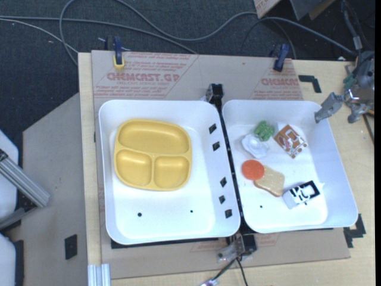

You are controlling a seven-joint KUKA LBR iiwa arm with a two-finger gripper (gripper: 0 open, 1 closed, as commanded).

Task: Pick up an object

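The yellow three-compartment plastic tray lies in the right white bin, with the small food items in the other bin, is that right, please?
Not quite: the yellow three-compartment plastic tray lies in the left white bin, as the camera view shows. The small food items, such as the orange round slice, are indeed in the other bin, the right white bin.

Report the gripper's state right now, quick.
Gripper: at the right bin's upper right edge, nothing seen in it; open or shut cannot be told.
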